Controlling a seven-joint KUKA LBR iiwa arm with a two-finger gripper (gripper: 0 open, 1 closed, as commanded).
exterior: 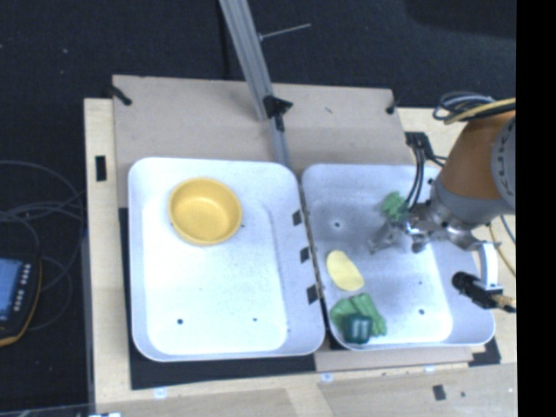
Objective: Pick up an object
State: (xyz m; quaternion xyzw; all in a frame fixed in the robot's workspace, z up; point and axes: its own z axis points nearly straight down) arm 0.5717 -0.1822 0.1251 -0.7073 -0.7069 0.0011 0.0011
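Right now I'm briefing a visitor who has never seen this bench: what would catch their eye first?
Probably the yellow bowl, alone near the back of the left bin. Next, the arm's orange band above the gripper, which is over the right bin near a small green object. A pale yellow piece and a green toy lie toward that bin's front-left.

Grey arm [473, 168] with orange band, reaching in from the right, claw [393, 237] low, pointing left.

Round yellow glossy plastic bowl [205, 210], lying in left white speckled matt plastic bin [156, 311]. Pale yellow smooth oval piece [345, 271], right of bowl. Bare pale wooden bench board [339, 137], matt, behind bowl.
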